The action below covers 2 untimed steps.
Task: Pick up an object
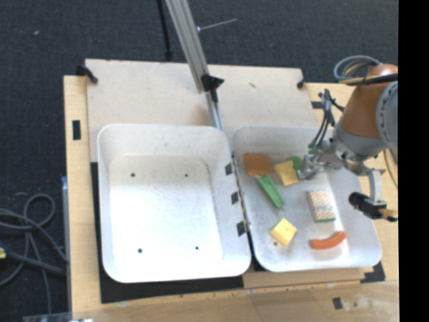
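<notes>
Arm (365, 113) is reaching in from the right, gripper (310, 168) sitting low in the right bin (365, 247) near its back half. Can't tell the gripper's state at this angle. It's hovering just beside a yellow block (287, 172), possibly touching its right edge, can't confirm. Nothing is visibly showing in its grasp. Other items lying in that bin: orange-brown block (257, 164), green stick (271, 190), second yellow block (283, 232), patterned sponge-like block (322, 205), orange-red curved piece (328, 241) near the front. Left bin (167, 203) is sitting alongside, touching the right one.
</notes>
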Motion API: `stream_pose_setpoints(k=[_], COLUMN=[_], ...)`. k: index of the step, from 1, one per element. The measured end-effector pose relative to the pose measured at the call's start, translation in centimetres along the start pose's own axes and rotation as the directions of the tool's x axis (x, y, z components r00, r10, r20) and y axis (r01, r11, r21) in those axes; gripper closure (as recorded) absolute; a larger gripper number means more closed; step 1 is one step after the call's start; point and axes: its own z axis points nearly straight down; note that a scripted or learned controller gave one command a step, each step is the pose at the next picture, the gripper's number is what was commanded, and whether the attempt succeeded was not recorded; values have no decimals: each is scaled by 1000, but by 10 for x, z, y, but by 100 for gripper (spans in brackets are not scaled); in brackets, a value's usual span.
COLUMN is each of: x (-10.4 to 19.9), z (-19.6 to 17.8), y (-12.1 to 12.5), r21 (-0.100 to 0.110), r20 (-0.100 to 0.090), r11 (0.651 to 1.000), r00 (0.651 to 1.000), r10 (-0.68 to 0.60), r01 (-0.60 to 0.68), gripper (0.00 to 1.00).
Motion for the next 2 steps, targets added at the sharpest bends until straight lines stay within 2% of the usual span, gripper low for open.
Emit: stream_pose_setpoints(k=[1, 2], x=[-3, -11], z=[-62, -123], y=[-5, 2], r21=[1, -1], r20=[-1, 0], r11=[1000, 1000], r00=[1000, 1000], r10=[3, -5], r01=[-3, 5], gripper=[100, 100])
